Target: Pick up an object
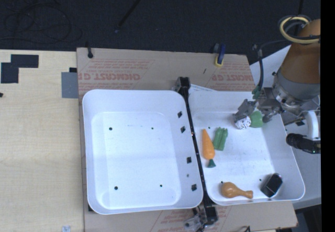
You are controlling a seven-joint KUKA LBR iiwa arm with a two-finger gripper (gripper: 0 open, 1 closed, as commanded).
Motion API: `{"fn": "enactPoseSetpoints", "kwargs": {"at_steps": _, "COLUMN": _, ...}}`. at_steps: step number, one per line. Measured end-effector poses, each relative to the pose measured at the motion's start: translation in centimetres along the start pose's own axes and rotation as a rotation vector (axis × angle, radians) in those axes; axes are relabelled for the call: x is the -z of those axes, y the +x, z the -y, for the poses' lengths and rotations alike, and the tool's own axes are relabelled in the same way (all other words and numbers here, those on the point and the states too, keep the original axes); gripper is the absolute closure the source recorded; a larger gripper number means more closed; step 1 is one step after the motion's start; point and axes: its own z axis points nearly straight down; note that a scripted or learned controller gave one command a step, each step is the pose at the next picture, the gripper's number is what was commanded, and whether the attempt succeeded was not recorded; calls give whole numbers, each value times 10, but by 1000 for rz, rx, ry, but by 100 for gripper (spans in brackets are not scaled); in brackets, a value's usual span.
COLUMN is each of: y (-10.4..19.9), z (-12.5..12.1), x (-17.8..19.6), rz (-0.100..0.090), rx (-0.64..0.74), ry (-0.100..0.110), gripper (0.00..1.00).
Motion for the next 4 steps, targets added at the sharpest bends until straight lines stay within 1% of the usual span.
{"fn": "enactPoseSetpoints", "kwargs": {"at_steps": 1, "y": -60, "z": 9, "x": 171, "rz": 8, "rx": -3, "ry": -17, "gripper": 0}}
{"fn": "enactPoseSetpoints", "kwargs": {"at_steps": 2, "y": -7, "z": 9, "x": 323, "rz": 3, "rx": 6, "ry": -17, "gripper": 0}}
{"fn": "enactPoseSetpoints", "kwargs": {"at_steps": 3, "y": -60, "z": 33, "x": 321, "rz": 2, "rx": -5, "ry": 0, "gripper": 0}}
{"fn": "enactPoseSetpoints", "kwargs": {"at_steps": 4, "y": -67, "z": 63, "x": 320, "rz": -1, "rx": -1, "ry": 2, "gripper": 0}}
